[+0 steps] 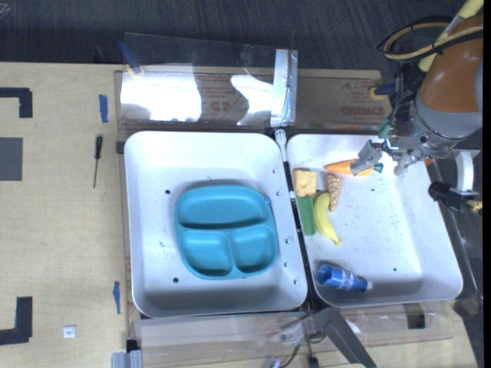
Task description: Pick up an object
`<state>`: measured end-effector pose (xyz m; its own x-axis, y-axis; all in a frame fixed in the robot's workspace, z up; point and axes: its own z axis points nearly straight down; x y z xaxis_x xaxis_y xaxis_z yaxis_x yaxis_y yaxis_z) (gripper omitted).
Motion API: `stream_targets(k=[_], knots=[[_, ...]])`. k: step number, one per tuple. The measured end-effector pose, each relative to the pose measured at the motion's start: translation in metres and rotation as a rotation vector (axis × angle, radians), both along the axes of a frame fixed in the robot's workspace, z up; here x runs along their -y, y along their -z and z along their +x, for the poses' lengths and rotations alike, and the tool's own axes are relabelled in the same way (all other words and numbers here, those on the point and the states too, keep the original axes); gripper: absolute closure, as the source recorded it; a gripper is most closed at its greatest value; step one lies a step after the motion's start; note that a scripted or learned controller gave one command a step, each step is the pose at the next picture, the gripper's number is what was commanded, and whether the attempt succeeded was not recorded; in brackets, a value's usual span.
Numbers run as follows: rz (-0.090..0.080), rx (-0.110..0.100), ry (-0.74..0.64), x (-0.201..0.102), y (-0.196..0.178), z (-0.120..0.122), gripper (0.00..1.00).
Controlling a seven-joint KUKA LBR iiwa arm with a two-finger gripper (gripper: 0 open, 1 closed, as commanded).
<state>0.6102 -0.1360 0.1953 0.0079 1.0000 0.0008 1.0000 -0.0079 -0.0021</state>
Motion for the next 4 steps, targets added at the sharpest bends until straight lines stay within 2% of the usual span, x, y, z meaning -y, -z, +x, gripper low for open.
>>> stream_targets(k=[1,2,3,4], knots=[[-0.008,0.032,0.042,-0.006,0.085,0.060,0.00],[-0.003,0.007,0.037,0.038,0.109,0.057,0.00],[0.001,0.002,0.201,-0.011,0.109,0.034,0.00],[-0.001,0.005,-0.199,-0.012,0.108,-0.001,0.00]])
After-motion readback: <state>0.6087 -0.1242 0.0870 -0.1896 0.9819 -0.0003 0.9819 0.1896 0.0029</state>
